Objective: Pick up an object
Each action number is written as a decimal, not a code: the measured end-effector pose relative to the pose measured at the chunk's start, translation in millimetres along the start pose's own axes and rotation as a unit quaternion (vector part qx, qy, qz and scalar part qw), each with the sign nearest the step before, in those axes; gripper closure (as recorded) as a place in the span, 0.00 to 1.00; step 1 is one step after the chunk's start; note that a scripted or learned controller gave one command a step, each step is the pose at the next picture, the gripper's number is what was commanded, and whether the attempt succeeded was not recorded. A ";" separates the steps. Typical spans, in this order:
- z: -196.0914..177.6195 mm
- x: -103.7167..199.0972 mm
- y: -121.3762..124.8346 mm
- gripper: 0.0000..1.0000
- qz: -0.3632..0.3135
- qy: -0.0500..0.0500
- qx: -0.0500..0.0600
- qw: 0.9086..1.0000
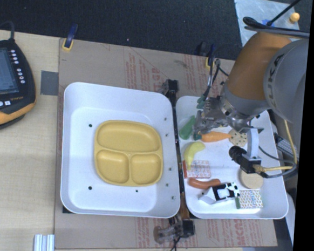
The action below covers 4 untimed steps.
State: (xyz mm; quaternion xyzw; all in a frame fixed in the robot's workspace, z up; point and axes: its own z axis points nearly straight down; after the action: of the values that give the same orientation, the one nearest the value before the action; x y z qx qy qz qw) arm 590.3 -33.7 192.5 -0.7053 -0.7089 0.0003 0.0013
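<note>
Not picked yet, by the look of it. Hand (209, 121) down low in right bin (272, 212), over its far-left corner, just above carrot (215, 137) and beside green piece (187, 128). Grip state: cannot tell, wrist hides it. Nothing visibly lifted. Left bin (72, 142) carries yellow divided tray (128, 152). Remaining: close on an item, raise clear.

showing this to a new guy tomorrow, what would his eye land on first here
Probably the yellow tray, sitting alone in the middle of the left bin. Next, the big grey and orange arm looming over the right bin, its claw down at the bin's far end near a carrot and other small toy items. The pendant lies on the bench at far left.
</note>
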 end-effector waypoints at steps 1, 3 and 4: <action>0.7 -1.0 -0.6 0.00 0.001 0.000 0.001 1.000; 75.9 -102.9 43.8 0.00 0.001 -0.001 -0.001 1.000; 64.8 -59.2 66.2 0.00 0.001 0.000 -0.001 1.000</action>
State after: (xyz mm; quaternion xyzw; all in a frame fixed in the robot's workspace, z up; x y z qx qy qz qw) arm 656.7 -92.4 127.4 -0.7059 -0.7083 -0.0001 0.0007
